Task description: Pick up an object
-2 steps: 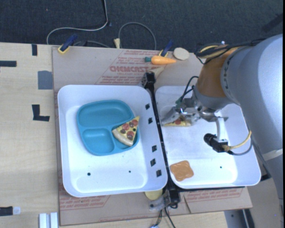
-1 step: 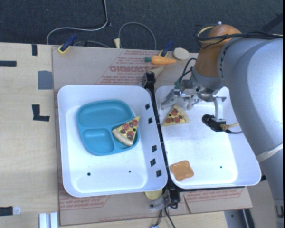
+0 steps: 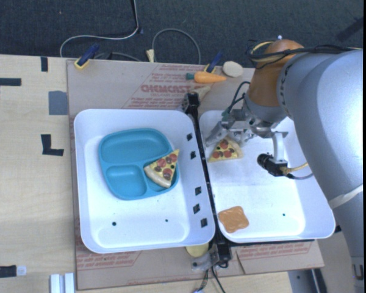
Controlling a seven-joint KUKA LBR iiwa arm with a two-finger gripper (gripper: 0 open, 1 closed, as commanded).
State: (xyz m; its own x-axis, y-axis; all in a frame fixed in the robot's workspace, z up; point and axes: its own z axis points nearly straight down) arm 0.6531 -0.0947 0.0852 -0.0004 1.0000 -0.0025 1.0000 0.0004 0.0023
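In the right bin (image 3: 293,224), a toy pizza slice (image 3: 224,152) lies near the far left corner. My gripper (image 3: 230,135) hangs right over the slice's far edge, open, its fingers spread to either side and nothing between them. A brown toast-like piece (image 3: 233,219) rests near the front left of the same bin. In the left bin (image 3: 91,224), a blue divided plate (image 3: 125,157) carries a second pizza slice (image 3: 163,168) on its right rim.
A toy carrot (image 3: 207,77) and a pale egg-shaped piece (image 3: 233,69) lie on the cardboard behind the bins. A yellowish piece (image 3: 197,249) sits at the front edge between the bins. The black divider (image 3: 198,163) runs just left of the gripper.
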